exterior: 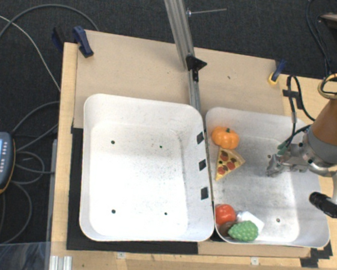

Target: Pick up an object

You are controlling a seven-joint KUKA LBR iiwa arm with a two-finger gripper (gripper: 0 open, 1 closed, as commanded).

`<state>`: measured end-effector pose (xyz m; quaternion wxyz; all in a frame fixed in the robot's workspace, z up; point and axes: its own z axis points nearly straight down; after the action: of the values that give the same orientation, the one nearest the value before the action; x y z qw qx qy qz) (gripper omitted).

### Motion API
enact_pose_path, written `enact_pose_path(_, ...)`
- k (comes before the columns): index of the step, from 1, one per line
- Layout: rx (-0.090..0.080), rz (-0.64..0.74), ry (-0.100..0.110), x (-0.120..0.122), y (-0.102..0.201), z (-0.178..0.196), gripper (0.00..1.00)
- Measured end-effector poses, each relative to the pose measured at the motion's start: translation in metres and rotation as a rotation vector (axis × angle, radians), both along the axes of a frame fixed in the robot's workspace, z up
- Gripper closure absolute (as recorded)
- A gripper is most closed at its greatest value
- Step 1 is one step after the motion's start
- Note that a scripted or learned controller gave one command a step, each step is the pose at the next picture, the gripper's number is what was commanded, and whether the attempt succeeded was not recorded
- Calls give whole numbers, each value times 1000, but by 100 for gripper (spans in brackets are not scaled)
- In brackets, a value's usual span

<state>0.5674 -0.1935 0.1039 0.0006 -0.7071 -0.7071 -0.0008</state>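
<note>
Hovering over the right shallow white plastic bin (302,237), the pincer (273,167) is mid-approach, grip state unclear; next, reach left toward the triangular pizza-slice toy (228,163).

— What carries everything here?
— A tan wooden bench (140,67), with blue clamps (82,41) at its far corners.
— And directly on it?
— Two shallow white bins: the right bin (290,236) lies under the jaws, the left bin (140,170) well off to their left, on a black mat (138,243).
</note>
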Motion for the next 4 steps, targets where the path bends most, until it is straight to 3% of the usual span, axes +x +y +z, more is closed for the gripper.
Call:
enact_pose_path(2,-5,1,-8,7,-4,109,100)
enact_pose_path(3,-3,2,-4,8,-4,130,100)
enact_pose_path(4,0,8,-3,24,54,134,100)
